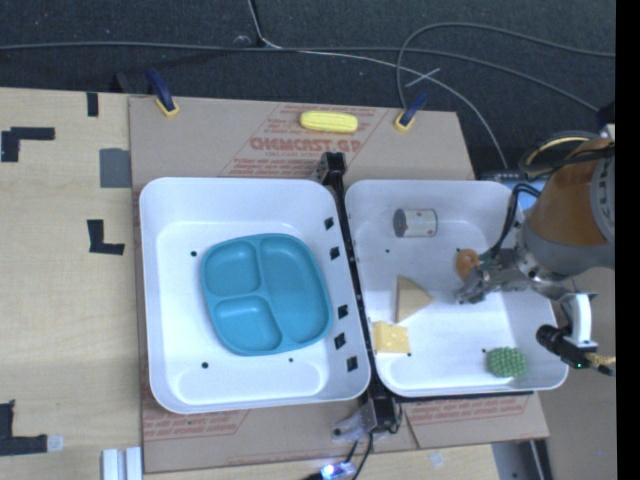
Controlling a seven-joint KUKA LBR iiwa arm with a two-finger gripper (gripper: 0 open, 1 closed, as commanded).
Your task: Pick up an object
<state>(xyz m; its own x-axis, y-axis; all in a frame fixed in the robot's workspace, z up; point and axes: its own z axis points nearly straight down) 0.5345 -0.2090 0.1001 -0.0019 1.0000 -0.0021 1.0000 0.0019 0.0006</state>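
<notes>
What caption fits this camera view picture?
Robot arm reaches into the right bin near an orange object.

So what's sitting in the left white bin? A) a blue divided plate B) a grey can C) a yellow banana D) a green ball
A: the blue divided plate lies flat in the left bin.

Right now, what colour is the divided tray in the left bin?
Light blue tray, seen in the camera view.
</notes>
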